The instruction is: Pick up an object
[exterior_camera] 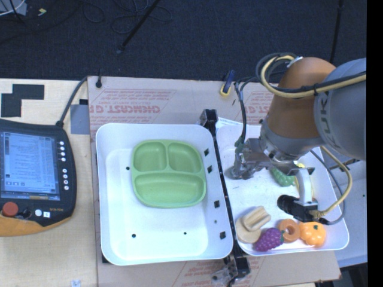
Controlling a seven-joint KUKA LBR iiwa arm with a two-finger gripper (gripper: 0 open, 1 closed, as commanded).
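In the right bin (341,235), the arm (299,109) half-hides a green object (280,176); the jaws' state is unclear.

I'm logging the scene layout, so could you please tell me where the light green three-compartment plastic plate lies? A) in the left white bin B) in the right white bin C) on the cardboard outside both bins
A: the light green three-compartment plastic plate lies flat inside the left white bin.
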